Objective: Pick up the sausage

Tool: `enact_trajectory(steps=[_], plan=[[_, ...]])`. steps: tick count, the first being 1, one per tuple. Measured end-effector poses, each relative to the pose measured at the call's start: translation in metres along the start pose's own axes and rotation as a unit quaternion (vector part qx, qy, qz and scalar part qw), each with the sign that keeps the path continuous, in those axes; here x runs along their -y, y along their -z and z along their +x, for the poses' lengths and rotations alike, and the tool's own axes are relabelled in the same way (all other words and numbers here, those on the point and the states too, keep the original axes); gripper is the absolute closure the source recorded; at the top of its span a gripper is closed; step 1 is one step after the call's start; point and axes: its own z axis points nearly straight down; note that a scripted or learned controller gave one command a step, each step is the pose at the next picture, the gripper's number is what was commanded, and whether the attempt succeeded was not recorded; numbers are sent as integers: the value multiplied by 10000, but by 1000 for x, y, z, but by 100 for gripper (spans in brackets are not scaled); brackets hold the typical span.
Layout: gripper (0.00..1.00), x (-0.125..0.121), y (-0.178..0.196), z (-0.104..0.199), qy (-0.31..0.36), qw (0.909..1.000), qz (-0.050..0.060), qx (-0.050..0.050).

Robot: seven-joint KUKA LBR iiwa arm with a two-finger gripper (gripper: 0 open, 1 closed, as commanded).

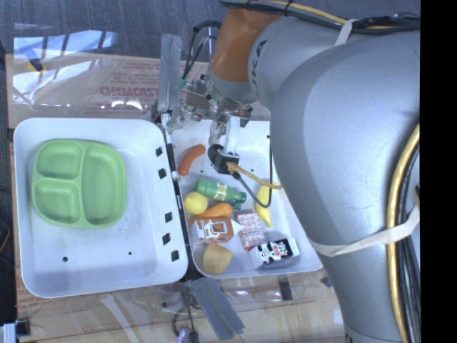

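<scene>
On the bench, the right bin is crowded with food. The sausage lies at its far left, near the wall. The gripper hovers just beside it, probably lining up; whether it is spread I cannot tell.

dark grey floor at top; wooden bench under clear plastic sheet, bluish glare upper left.

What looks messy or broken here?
Nothing looks broken or spilled. The right bin is just a jumble: the bottle lies on its side, and the sausage lies aslant near the bin's left wall.
</scene>
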Motion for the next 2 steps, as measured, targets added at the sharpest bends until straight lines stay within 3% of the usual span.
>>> enact_trajectory(steps=[1, 2], plan=[[0, 9, 107, 30, 410, 9992, -11, 1], [0, 20, -1, 65, 1009, 9949, 8, 8]])
